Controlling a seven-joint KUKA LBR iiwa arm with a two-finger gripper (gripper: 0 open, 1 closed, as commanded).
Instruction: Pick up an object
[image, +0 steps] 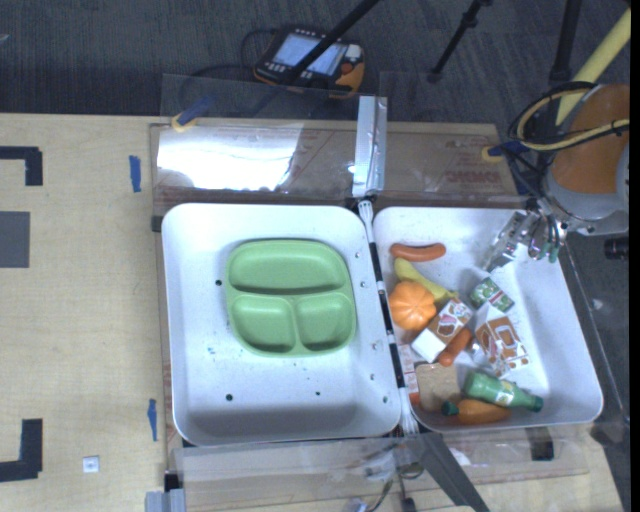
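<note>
My gripper (508, 246) hangs over the far right part of the right bin (575, 330), its metal fingers pointing down-left with nothing seen between them. Just below it lies a small green and white carton (492, 293). The right bin also holds a hot dog sausage (417, 251), a yellow banana (418, 275), an orange pumpkin (413, 304), a red and white carton (503, 342), a green bottle (502, 391) and a carrot (476, 409).
The left bin (190, 330) holds a green divided plate (291, 296). A handheld controller (306, 58) lies beyond the bins at the top. The arm's orange band (590, 150) is at the right edge.
</note>
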